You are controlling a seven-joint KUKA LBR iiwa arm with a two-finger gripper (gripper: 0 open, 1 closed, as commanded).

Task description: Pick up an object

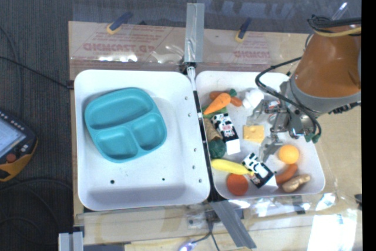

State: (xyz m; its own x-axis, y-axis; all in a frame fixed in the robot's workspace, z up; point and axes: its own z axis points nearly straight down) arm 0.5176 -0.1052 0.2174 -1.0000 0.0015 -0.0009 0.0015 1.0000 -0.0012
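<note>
On a cardboard-lined bench, the gripper [271,141], fingers parted and empty, hangs beside the small smooth orange plastic ball [288,154], probably light, rigid, slippery; best pinched across its middle.

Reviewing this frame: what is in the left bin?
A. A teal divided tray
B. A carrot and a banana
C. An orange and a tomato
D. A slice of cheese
A: the teal divided tray lies alone in the left bin; the food items are in the right bin.
</note>
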